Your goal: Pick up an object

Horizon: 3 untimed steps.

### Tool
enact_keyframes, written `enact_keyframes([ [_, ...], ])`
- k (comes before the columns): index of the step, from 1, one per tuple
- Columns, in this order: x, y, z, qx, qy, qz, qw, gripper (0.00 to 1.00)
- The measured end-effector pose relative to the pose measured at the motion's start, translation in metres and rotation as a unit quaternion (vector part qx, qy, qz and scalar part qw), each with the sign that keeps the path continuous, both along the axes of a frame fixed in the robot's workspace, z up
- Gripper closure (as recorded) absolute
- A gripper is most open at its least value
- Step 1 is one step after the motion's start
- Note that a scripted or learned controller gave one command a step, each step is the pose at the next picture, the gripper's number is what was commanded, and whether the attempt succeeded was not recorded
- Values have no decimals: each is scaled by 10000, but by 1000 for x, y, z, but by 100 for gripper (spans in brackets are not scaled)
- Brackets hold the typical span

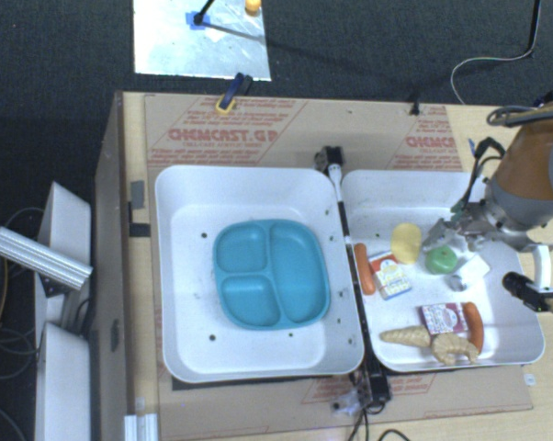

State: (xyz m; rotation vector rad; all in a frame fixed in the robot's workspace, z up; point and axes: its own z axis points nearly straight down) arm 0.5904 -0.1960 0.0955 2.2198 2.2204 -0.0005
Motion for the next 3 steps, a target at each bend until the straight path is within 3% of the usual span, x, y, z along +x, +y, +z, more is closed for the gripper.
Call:
enact_keyframes([
  [1, -42, 18, -12, 8, 5, 1, 10000, 0],
  [2, 21, 71, -11, 9, -8, 19, 10000, 0],
  [3, 11, 48, -11, 2, 0, 6, 10000, 0],
])
